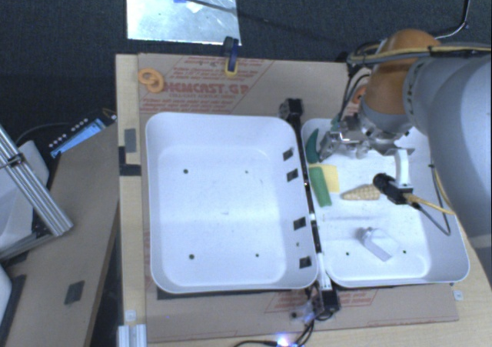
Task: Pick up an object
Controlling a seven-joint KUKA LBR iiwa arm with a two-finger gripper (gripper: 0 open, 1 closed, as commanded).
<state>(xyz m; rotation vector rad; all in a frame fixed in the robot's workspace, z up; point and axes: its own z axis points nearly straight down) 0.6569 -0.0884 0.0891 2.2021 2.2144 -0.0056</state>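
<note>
— What colours are you getting on your feed?
— I see two white bins. The left bin (223,184) carries a few small dark dots, and the right bin (419,249) looks much the same white. In the right one I make out a green stick (319,185), a yellow block (331,178), a tan piece (360,194) and a pale grey piece (377,245).
— And the robot?
— My view has the arm (453,122) grey, its band (396,68) orange, the gripper (338,145) silvery.
— Around the bins?
— I read brown cardboard (207,85) with red print, an orange ring (151,80), a yellow clip (231,57) topped blue, and a silver sheet (165,7) on charcoal carpet (61,30).
</note>
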